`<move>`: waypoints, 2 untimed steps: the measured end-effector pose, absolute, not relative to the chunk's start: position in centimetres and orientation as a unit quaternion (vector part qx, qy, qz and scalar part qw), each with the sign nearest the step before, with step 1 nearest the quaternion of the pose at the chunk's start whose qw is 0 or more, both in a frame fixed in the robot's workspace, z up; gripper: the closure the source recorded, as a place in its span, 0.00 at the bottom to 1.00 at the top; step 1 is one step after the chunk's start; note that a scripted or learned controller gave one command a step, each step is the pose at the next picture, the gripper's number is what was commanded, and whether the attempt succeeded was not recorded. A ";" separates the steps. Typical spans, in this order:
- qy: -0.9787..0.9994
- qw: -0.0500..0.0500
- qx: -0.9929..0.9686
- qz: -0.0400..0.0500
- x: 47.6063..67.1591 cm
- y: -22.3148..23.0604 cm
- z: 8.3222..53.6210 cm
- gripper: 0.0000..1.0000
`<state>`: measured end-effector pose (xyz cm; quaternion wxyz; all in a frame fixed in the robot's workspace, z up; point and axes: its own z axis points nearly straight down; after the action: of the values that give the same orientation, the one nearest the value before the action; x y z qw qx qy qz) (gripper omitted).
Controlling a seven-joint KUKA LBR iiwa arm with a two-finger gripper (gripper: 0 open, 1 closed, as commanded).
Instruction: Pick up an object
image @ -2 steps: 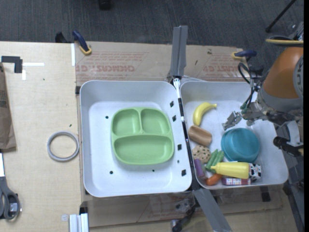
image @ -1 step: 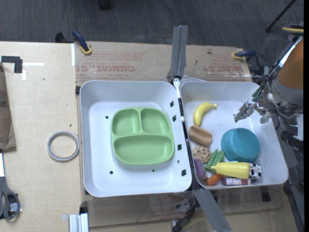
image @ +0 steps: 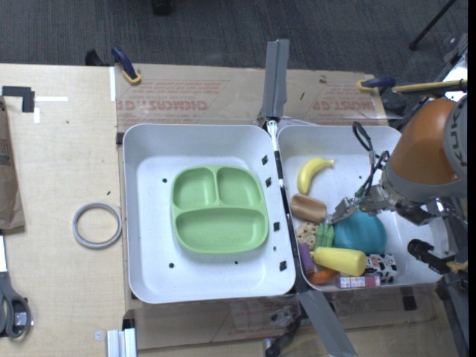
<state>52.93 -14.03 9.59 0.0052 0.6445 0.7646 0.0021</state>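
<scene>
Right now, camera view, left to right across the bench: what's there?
Scissors → tape ring → green tray → banana → blue bowl → arm

Position: one camera, fixed above the bench (image: 59,169), outside the work area.
Direction: looks down at a slant; the far edge of the bench and the dark floor (image: 223,13) beyond it lie along the top of the picture.
Distance: set well back, far enough to take in both bins whole with bench on the left and floor above.
Centre: the left bin (image: 141,222) with its green tray (image: 219,208) sits near the middle; the right bin (image: 327,141) lies toward the right side.
Right side: the arm (image: 424,151) comes in here, partly cut by the frame.
Shared view: single view, so nothing overlaps.
</scene>
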 end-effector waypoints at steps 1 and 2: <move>0.764 0.007 0.646 0.003 53.1 -14.1 10.6 1.00; 0.694 0.000 0.720 -0.001 52.3 -9.8 16.1 1.00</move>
<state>52.31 -9.80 16.12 -0.0002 0.7198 0.6942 -0.0006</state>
